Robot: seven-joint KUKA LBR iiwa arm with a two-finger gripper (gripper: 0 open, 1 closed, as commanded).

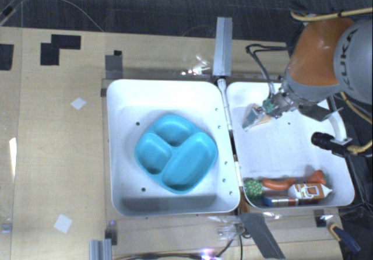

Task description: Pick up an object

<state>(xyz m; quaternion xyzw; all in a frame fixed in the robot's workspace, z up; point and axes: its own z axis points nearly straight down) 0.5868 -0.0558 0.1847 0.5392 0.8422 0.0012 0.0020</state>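
Gripper [254, 116] over right bin [291, 148]; blue plate [176, 153] left.

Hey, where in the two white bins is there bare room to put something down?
Right bin: open floor mid-bin, between the gripper at the back and the carrot, green item and bottle crowded along the front wall. Left bin: just margins around the blue divided plate.

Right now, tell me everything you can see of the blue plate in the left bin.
The blue plate is a glossy, plastic-looking dish in light blue with rounded corners, split into three compartments by raised ridges. It lies flat and right side up, turned at a slant, near the middle of the left bin, resting on the bin's white floor. Nothing sits in its compartments and nothing else touches it.
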